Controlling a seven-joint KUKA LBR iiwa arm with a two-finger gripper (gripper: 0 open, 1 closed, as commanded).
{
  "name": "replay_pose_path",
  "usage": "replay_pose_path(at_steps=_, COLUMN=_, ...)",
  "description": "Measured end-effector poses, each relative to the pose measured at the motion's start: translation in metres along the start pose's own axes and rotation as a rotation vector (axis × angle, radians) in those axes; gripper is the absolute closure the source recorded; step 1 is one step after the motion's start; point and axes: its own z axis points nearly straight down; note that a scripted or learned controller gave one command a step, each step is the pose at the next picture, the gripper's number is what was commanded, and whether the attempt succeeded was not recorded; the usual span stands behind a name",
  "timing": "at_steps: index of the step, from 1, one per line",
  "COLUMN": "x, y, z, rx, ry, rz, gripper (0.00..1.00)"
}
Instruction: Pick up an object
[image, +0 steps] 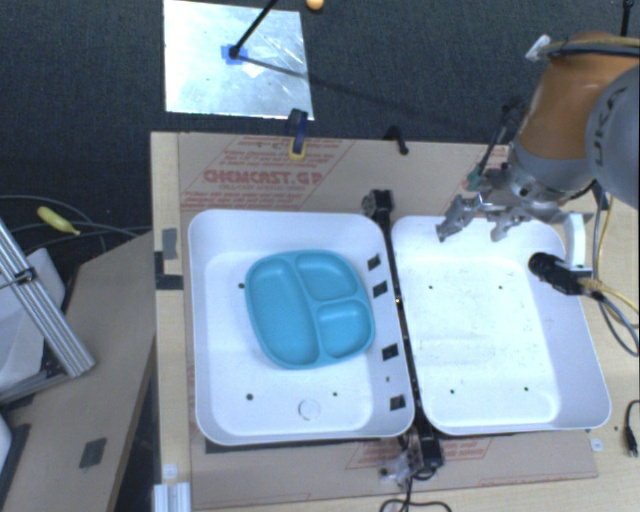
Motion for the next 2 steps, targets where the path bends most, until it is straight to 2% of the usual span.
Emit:
replay_pose_path(at_steps=1, x=0.073, y=-0.061, z=-0.098, rx=-0.007, ry=0.003, rz=-0.008, gripper=0.00)
replay_pose_path(at_steps=2, x=0.128, y=-0.139, z=-0.181, rx=-0.007, ry=0.005, rz=-0.009, gripper=0.00)
